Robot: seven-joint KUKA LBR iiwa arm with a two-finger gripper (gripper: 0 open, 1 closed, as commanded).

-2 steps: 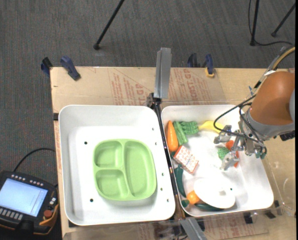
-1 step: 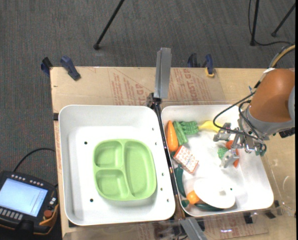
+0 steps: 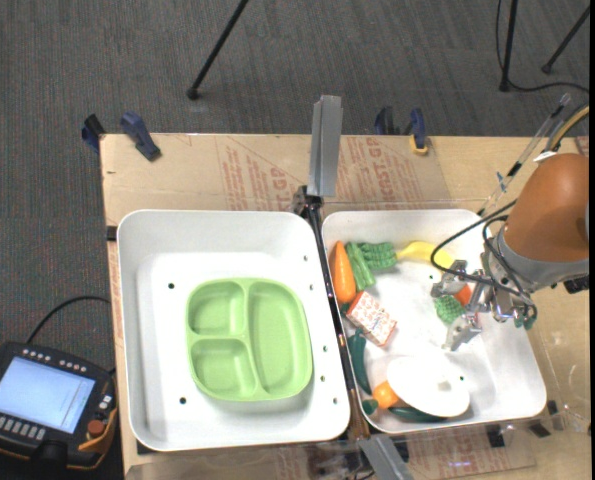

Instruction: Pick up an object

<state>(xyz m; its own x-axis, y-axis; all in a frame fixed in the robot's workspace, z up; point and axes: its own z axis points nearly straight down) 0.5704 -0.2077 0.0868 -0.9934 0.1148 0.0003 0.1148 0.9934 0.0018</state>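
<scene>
My tool (image 3: pixel 464 320) hangs over the right bin (image 3: pixel 517 383), at three o'clock from the carrot (image 3: pixel 344 271); its grip I cannot tell.

Robotics lab: clamped bench (image 3: pixel 267 173), tripod legs (image 3: pixel 222 36), teach pendant (image 3: pixel 45 398).

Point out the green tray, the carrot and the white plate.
green tray (image 3: pixel 249 353): camera view, on the divider between its compartments.
carrot (image 3: pixel 344 276): camera view, middle of its orange body.
white plate (image 3: pixel 429 385): camera view, centre of its top face.
</scene>
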